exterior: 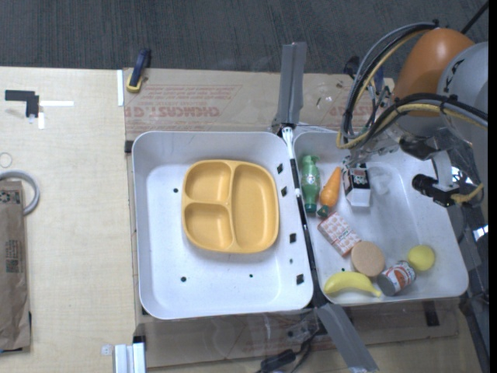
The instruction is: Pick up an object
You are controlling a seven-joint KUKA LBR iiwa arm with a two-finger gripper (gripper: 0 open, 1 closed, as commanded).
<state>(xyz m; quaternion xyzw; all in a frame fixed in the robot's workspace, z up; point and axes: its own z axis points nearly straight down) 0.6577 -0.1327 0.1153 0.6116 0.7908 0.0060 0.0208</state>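
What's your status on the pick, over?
Gripper low in right bin, beside carrot. Nothing seen held. Bottle, box, banana nearby. Over.

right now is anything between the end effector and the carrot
Nothing visible is. The end effector sits in the right bin, just right of the carrot, with only bare bin floor between them. The green bottle lies on the carrot's far side.
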